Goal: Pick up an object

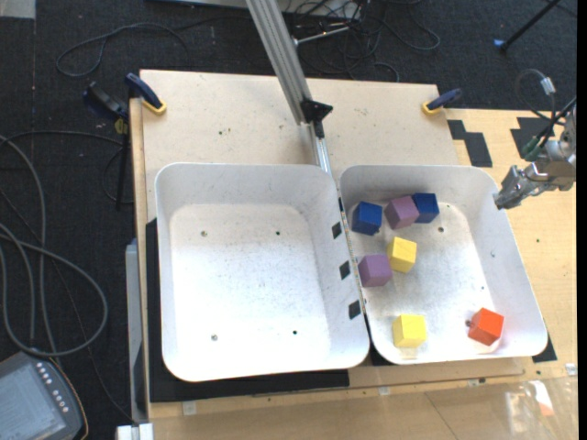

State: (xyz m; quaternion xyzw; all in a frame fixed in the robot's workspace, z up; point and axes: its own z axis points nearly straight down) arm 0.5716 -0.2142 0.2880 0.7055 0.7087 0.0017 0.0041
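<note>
— Where are we in the pick?

— At the approach: our two-finger gripper [510, 193] hangs at the right white bin's [514, 255] rim, carrying nothing — whether it is spread, we cannot tell.

— And the bins?

— The left white bin [174, 246] holds no blocks; the right holds seven cubes. Nearest, just left of the tips, the blue cube [426, 206]. We must descend inward.

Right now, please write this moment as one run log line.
gripper: over right bin rim, holds nothing | seven cubes in right bin | left bin | pick not started
</note>
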